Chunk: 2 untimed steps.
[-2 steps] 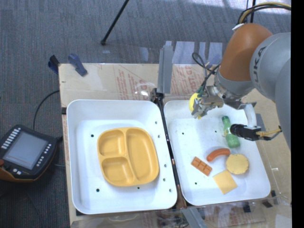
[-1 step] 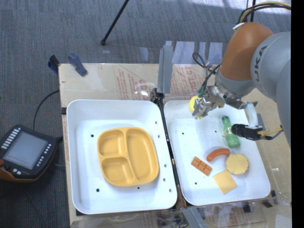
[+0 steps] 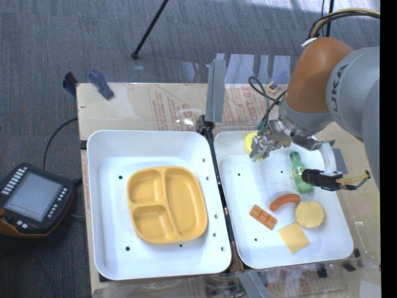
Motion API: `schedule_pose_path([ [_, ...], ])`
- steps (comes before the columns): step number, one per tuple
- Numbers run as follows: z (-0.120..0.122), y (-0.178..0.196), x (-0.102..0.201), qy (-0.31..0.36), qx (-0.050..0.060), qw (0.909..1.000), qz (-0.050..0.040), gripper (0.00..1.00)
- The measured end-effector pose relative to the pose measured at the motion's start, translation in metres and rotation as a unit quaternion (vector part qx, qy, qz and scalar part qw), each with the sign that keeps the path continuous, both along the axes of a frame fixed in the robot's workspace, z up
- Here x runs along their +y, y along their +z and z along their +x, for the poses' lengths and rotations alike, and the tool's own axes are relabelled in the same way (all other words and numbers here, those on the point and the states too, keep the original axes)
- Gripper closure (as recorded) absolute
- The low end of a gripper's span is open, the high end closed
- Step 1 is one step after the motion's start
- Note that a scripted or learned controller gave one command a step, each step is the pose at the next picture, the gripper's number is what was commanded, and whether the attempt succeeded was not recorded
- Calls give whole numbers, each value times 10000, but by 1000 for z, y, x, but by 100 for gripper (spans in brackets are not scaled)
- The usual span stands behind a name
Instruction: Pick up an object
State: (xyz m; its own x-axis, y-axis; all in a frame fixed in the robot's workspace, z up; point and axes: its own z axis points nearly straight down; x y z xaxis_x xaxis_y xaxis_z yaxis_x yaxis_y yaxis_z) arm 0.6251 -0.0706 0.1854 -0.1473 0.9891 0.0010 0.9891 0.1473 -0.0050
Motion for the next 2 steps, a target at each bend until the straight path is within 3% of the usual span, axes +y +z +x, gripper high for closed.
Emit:
schedule_pose_path([
  [1,19,24,27,-891,-7,9960,-3,100],
  [2,19,18,60,-1240,4,9923,-1,100],
])
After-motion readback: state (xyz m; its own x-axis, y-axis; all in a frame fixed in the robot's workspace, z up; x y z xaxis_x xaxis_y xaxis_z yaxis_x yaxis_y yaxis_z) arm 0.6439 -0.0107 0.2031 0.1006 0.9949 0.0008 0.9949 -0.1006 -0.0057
